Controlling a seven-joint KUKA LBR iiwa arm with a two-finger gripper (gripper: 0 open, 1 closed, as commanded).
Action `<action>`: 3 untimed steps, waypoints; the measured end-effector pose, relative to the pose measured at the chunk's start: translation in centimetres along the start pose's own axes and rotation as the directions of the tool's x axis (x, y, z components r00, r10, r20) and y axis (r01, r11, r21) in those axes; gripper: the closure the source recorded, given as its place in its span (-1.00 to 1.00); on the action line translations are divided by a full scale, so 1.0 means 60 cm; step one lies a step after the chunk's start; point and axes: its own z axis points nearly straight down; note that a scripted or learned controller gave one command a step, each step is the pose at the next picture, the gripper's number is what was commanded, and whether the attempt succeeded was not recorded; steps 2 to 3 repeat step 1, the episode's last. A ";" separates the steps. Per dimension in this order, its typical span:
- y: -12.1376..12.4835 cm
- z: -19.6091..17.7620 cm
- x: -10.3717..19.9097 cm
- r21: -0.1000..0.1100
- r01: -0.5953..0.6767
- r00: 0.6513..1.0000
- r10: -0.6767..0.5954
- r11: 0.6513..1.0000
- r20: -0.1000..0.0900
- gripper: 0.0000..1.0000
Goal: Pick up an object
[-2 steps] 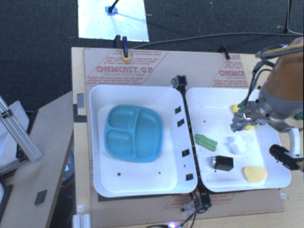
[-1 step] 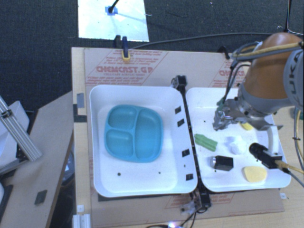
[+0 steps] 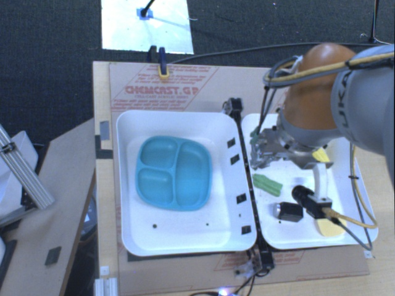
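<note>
Observed the gripper (image 3: 260, 152) low over the right bin (image 3: 296, 242), close to that bin's 9 o'clock wall. Could not tell whether open or closed: too much cluttered metalwork at the tip from this angle. Saw nothing held. Judged the step in hand to be lining up over a target ahead of the descent. Located the likeliest target, a green block (image 3: 267, 184), just beside the gripper at its 6 o'clock, apart from it and lying flat on the bin floor. Recorded the block as pale green, elongated, straight-edged, possibly ridged along its length, with the long axis running roughly from 10 to 4 o'clock. Recommend shifting toward 6 o'clock until centred over the block's middle, turning the wrist so as to close across the narrow width and not along the length, then descending straight and closing only once level with the block's sides. Advise care with the nearby 9 o'clock wall, to avoid scraping or nudging the block against it. Expect a light, rigid piece, apt to skid on the smooth white floor if struck off-centre. Noted also a yellow piece (image 3: 331, 228) toward the bin's 5 o'clock corner, well apart from the block. Noted in the left bin (image 3: 131, 142) a blue plate (image 3: 174, 172) with three compartments, not relevant to this approach.
</note>
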 end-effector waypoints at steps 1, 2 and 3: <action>0.022 0.019 0.092 -0.001 0.000 1.000 0.000 1.000 0.000 1.00; 0.022 0.019 0.092 -0.001 0.000 1.000 0.000 1.000 0.000 1.00; 0.022 0.019 0.092 -0.001 0.000 1.000 0.000 1.000 0.000 1.00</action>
